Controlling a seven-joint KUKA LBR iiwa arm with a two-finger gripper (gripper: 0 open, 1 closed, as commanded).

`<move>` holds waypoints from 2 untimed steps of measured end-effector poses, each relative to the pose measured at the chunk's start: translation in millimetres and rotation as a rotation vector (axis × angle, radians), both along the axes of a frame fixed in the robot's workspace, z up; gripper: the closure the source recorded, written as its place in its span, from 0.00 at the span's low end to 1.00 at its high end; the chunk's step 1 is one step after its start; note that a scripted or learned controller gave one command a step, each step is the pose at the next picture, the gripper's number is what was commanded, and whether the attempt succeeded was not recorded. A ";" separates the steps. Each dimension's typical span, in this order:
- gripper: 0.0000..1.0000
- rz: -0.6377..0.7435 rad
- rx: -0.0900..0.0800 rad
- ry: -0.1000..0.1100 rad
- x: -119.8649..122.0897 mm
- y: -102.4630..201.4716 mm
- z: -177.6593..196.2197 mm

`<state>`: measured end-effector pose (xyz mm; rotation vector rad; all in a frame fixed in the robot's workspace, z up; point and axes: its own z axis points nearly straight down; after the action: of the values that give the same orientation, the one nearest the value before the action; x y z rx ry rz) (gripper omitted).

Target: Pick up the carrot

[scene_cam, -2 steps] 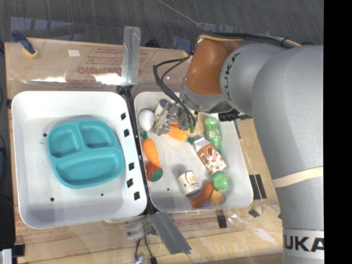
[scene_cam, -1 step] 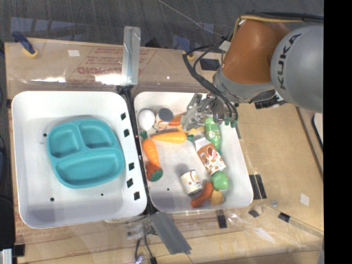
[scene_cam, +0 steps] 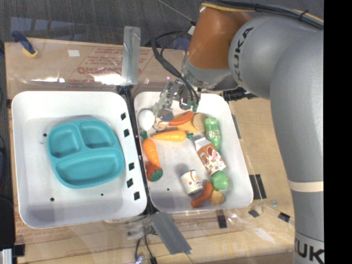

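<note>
End effector [scene_cam: 171, 100] hovers low at the right bin's [scene_cam: 237, 147] far end, fingers apart, gripping nothing. Nearer the camera, one carrot [scene_cam: 150, 154] lies by the left wall; another [scene_cam: 170, 137] sits just under the fingers. Pickup not yet done.

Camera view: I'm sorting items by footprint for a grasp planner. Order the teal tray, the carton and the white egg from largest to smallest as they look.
1. teal tray, by far the largest.
2. carton.
3. white egg, smallest.
</note>
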<state>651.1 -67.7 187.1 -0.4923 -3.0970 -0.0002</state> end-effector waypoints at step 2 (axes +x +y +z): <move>1.00 0.494 0.000 -0.007 -23.7 -12.2 113.1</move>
<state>627.4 -79.9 300.2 0.2799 -3.1303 0.0010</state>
